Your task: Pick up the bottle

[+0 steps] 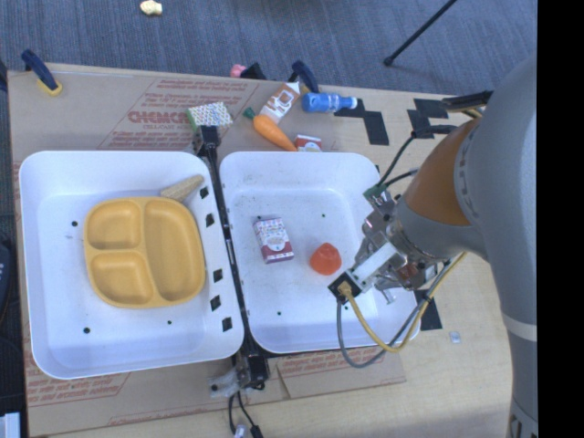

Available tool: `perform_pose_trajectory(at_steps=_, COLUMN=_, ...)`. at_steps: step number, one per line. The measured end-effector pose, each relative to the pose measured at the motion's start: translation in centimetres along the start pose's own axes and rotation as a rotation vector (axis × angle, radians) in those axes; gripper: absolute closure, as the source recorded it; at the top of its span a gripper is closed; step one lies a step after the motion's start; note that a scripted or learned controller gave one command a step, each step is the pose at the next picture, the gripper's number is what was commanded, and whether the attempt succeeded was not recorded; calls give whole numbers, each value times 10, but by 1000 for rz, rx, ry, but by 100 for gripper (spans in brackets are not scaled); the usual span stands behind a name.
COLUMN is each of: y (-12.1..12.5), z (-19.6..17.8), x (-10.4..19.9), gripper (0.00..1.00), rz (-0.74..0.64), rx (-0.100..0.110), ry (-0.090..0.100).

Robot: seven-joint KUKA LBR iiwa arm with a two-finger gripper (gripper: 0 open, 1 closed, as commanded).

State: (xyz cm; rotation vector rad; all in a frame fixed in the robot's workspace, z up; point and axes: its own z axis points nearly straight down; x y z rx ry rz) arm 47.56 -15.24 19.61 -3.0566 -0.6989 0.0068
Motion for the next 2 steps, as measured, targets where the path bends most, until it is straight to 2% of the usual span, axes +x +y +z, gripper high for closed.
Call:
perform_pose_trajectory(at_steps=1, y=30, z=60, x=-14, gripper=100, rz=241, rx=1, ry=0)
perform_pose_trajectory(at_steps=2, y=33, z=-22, x=-16, gripper=100, rz=241, rx=-2, ry=2)
